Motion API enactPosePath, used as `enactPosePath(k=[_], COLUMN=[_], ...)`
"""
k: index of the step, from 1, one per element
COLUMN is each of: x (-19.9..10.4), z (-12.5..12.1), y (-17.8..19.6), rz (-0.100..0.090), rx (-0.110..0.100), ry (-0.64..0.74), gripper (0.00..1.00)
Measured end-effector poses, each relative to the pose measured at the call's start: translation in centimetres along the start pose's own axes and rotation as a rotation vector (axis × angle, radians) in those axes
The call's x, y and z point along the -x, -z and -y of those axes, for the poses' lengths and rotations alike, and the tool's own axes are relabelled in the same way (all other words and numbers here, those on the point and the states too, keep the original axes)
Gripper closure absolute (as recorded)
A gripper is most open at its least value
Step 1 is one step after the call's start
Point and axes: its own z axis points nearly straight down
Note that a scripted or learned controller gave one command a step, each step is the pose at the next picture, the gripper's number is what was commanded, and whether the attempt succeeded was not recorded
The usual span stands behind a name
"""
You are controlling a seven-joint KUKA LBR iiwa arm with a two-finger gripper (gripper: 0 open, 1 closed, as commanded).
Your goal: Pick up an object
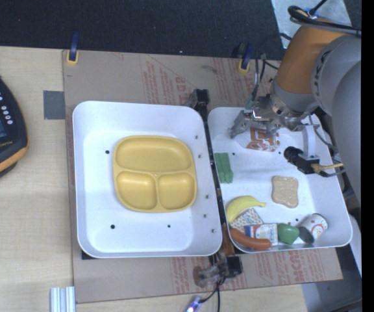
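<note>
On the tabletop's left, a yellow plate (pixel 154 173) was seen in the left bin (pixel 89 174). Rightward, food items were scattered in the right bin (pixel 333 194); the hand (pixel 261 125) was held over a snack packet (pixel 263 139), its grip state undeterminable.

Even overhead light, soft shadows, moderate sharpness.

You see the bench lit brightly and evenly from above. The left bin (pixel 89 174) glares almost pure white across its floor, so its rim reads faintly; the yellow tray (pixel 154 173) in it casts a thin soft shadow. The right bin (pixel 323 194) is slightly greyer where the arm (pixel 317 57) shades its upper end. The floor beyond the bench falls nearly black. Small items at the right bin's lower edge look soft and blocky, and fine print on them is unreadable. You will notice little bending of lines at the edges.
</note>
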Motion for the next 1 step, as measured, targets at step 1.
enactPosePath(k=[1], x=[5.37], z=[0.19], y=[10.81], rz=[-0.002], rx=[-0.005], ry=[-0.003], gripper=[0.00])
